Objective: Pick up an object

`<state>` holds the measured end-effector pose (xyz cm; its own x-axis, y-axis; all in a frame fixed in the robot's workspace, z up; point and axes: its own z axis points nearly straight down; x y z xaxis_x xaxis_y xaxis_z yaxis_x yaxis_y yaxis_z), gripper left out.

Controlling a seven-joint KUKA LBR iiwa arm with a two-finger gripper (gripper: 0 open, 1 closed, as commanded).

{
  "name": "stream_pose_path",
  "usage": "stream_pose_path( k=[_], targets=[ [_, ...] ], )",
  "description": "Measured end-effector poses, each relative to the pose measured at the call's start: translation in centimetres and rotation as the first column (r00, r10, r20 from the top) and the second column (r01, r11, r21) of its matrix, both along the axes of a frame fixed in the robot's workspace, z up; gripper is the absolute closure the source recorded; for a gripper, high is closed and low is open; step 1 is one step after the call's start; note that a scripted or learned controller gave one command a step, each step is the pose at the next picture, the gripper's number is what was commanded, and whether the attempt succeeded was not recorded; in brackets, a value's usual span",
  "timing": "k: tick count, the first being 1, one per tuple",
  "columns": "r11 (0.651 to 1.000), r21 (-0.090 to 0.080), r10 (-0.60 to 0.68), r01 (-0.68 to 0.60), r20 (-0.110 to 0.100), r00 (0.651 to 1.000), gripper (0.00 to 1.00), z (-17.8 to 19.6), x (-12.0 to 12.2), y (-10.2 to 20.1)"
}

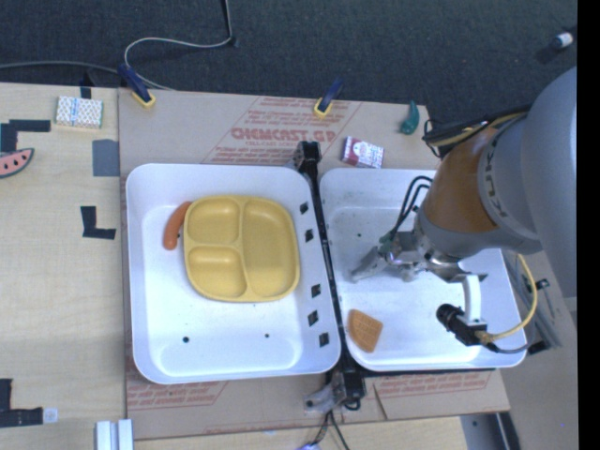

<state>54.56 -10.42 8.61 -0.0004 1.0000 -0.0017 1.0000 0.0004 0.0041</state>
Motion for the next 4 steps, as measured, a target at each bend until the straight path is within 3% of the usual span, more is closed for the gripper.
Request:
stream_pose_path(
  k=[1, 2, 3, 4],
  targets=[
    [1.0, 0.0, 0.001, -0.001, -0.001, 1.0, 0.0, 0.0, 4.2, 0.2],
    [1.0, -0.001, 0.0, 0.0, 0.0, 1.0, 0.0, 0.0, 0.8, 0.9],
    [1.0, -0.002, 0.0, 0.0, 0.001, 1.0, 1.0, 1.0, 0.8, 0.8],
    [1.0, -0.002, 0.0, 0.0, 0.0, 1.0, 0.0, 0.9, 0.8, 0.8]
  ],
)
